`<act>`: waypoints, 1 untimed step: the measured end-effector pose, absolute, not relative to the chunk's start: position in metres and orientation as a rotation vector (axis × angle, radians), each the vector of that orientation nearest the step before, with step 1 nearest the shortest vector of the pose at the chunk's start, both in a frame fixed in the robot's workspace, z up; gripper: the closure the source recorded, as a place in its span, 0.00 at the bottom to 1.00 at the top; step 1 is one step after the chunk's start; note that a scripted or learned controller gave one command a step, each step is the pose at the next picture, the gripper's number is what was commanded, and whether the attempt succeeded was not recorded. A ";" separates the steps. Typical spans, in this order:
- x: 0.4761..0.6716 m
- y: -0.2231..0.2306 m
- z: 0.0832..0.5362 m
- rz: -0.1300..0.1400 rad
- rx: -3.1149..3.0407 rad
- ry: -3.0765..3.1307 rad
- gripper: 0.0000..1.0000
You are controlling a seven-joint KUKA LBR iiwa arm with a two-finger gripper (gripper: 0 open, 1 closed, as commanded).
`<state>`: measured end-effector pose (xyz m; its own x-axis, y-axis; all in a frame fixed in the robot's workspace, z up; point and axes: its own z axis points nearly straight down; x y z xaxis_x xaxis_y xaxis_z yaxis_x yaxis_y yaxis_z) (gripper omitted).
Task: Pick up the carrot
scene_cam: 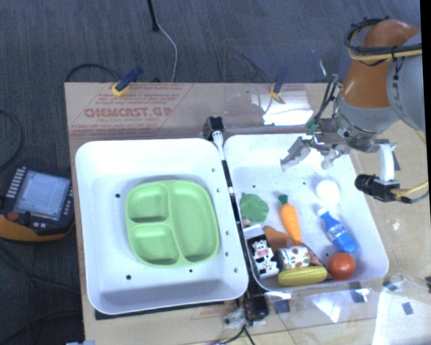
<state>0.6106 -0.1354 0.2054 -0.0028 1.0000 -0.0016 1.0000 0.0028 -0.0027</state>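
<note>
In the right bin (362,218), carrot (291,222), hand (314,153) spread wide, holding nothing, board lettering unreadable.

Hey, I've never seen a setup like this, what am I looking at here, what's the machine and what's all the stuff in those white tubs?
This is one photo from a camera fixed above a workbench, looking down at a slant. The grey and orange thing at the right is a robot arm. Its grasping part, the end effector, hangs over the far end of the right bin, with nothing between its fingers.

The left bin holds a green divided tray. The right bin holds toy food: an orange carrot in the middle, a green leafy piece, a white egg-like ball, a blue bottle, a red tomato, a yellow banana-like piece and a small cow-patterned carton. The arm is meant to pick up the carrot, which lies untouched.
</note>
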 end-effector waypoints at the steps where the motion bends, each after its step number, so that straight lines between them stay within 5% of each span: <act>1: 0.560 -0.138 0.095 0.000 -2.240 -2.207 0.00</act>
